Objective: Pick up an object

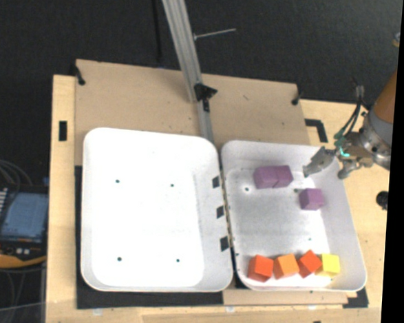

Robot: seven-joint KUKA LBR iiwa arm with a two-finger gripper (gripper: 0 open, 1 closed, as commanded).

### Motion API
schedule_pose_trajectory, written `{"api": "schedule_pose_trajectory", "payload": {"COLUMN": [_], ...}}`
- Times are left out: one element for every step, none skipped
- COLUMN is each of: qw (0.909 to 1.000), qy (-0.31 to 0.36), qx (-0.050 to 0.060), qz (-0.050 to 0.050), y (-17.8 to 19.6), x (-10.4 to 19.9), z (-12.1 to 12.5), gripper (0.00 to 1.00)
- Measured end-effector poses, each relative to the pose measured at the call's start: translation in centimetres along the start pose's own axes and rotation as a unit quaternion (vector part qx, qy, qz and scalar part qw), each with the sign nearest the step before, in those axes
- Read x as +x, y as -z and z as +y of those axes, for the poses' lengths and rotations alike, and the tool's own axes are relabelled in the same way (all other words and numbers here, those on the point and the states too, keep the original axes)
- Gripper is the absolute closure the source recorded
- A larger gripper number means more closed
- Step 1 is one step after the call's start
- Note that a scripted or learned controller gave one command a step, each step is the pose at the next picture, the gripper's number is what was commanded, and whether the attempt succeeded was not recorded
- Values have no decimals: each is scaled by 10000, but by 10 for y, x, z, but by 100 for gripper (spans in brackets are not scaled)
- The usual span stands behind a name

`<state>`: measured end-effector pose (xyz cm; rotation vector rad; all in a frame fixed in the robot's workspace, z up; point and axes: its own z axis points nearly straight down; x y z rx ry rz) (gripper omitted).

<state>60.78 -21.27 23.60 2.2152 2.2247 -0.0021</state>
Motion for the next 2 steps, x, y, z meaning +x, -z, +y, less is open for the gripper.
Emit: {"api": "schedule_pose_trajectory", "payload": {"qw": [10000,10000], "qy": [18,-17], "qx": [18,-29], "qz": [8,-7], "y": [-44,-99], "x": [6,0], "z": [2,3], "gripper": [0,0]}}
